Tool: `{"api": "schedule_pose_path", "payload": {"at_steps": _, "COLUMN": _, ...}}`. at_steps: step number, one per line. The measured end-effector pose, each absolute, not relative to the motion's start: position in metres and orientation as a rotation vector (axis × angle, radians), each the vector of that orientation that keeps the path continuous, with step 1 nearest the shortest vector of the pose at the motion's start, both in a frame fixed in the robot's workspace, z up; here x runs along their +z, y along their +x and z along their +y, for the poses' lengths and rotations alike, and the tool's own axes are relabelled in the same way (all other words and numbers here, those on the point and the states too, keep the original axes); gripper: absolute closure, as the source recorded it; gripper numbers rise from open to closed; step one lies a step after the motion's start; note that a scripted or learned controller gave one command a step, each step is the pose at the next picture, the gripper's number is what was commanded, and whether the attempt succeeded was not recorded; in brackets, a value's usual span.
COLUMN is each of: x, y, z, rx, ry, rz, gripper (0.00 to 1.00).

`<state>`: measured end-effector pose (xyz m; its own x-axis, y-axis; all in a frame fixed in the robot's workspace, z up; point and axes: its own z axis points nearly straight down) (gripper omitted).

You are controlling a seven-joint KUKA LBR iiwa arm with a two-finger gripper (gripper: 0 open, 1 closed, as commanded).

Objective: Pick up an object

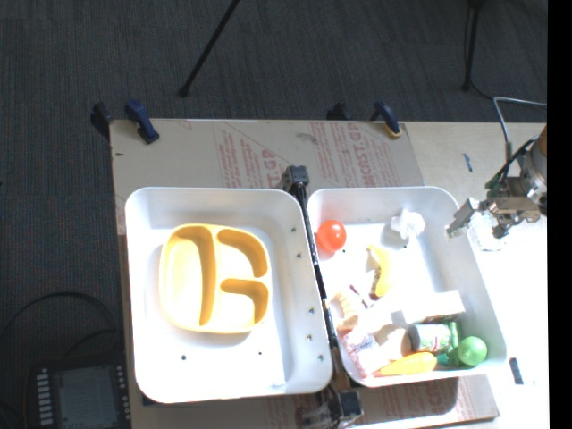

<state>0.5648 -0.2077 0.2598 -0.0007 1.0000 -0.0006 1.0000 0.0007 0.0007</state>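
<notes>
Tomato [332, 235] looked light, smooth and slippery, so you should have gripped its middle; the gripper [494, 213] state I cannot tell.

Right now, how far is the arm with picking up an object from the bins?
Nothing looks done yet: the red ball, banana and green ball lie in the right bin, and the yellow divided plate sits in the left bin. The gripper hangs outside the right bin's far right edge, with no object seen in it. Reaching in, grasping and lifting all remain.
</notes>
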Motion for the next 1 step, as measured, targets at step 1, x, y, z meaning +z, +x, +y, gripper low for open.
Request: {"api": "schedule_pose_path", "payload": {"at_steps": 1, "x": 0.1281, "y": 0.5852, "z": -0.1567, "rx": -0.004, "ry": 2.224, "rz": 2.23, "gripper": 0.0}}
